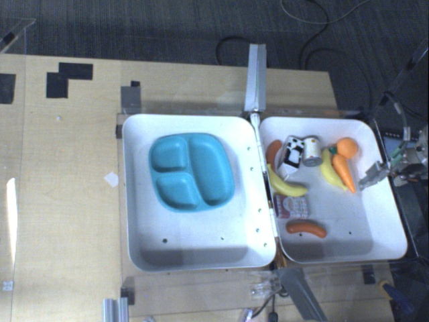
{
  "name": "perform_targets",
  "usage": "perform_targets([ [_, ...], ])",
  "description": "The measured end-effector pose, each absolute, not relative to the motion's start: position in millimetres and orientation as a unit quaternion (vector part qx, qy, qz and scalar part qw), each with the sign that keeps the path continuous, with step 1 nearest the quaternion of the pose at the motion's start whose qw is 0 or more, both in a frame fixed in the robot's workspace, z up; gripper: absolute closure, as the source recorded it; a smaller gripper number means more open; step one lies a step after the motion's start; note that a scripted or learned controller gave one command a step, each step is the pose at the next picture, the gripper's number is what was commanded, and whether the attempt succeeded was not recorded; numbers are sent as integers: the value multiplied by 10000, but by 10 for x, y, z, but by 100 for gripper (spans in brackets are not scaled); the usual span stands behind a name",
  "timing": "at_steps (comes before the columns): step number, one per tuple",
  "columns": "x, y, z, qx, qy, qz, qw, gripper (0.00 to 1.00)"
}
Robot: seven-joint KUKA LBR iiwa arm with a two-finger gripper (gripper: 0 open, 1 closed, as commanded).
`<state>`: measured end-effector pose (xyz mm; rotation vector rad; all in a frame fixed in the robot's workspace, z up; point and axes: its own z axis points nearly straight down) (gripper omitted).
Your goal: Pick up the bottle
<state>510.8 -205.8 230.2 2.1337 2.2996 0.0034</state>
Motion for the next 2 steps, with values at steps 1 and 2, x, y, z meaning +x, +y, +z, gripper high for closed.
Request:
perform_targets([
  [1, 5331, -2056, 3696, 6384, 7697, 15, 44, 0],
  [2, 5083, -2058, 2349, 5891, 8081, 10, 28, 0],
])
